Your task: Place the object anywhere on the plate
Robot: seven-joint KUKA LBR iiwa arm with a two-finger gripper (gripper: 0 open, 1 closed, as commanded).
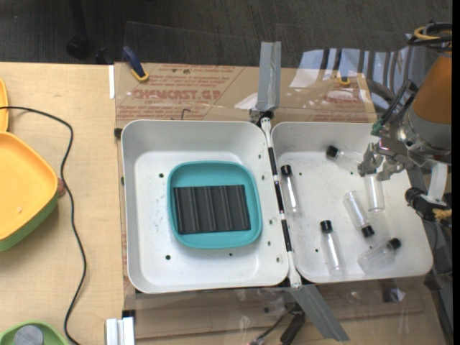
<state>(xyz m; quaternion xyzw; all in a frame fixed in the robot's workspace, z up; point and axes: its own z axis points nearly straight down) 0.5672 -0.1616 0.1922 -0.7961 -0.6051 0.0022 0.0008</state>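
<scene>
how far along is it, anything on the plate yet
Nothing looks done yet: the teal plate in the left bin carries no vial. In hand: the gripper sits low over the right bin, above a clear vial, though a grasp can't be confirmed. The other black-capped vials, such as one near the divider, lie loose. Left: secure a vial, carry it across, set it on the plate.
</scene>
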